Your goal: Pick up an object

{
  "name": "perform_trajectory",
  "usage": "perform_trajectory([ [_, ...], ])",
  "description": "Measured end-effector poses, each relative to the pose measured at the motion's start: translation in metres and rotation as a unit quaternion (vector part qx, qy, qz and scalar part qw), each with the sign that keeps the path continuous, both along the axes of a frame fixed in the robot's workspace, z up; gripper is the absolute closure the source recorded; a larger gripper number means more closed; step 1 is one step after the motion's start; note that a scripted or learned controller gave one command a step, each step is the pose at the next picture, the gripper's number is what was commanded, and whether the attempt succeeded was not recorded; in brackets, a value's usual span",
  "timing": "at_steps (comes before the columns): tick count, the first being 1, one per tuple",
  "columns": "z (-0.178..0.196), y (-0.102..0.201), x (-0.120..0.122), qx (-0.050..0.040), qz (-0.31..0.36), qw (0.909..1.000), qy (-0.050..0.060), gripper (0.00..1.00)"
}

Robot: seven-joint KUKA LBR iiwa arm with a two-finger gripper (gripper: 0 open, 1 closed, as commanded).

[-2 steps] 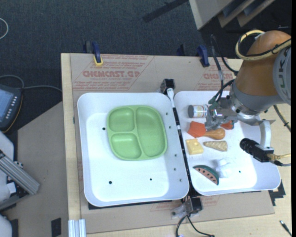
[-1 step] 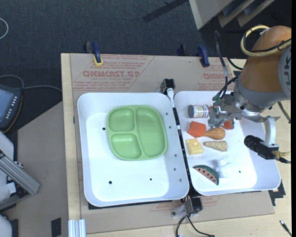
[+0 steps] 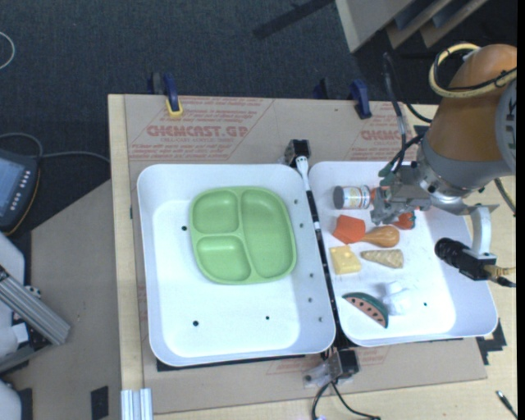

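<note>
Nearest us, below the pincer (image 3: 392, 210), we count one watermelon slice (image 3: 366, 308), one cheese wedge (image 3: 344, 260), one cone (image 3: 383, 257), one pear (image 3: 382, 238) and one red block (image 3: 350, 228). One jar (image 3: 351, 197) lies just left. We cannot tell its grip.

A dark grey carpet (image 3: 123, 49) covers the floor around the surface (image 3: 246, 123), a tan board printed with red lettering. Two blue clamps (image 3: 171, 89) grip its far edge, up and left of the fingers. A dark screen device (image 3: 16, 189) and cable lie on the carpet far left. A pale furniture corner (image 3: 394, 20) stands above.
</note>
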State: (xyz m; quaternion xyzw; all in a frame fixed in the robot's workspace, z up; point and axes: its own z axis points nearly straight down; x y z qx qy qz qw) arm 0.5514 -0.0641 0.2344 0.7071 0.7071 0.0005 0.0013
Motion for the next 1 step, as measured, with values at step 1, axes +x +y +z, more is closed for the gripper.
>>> perform_trajectory([
  [1, -0.0138, -0.0077, 0.0034, 0.0005, -0.001, 1.0, 0.003, 1.0],
])
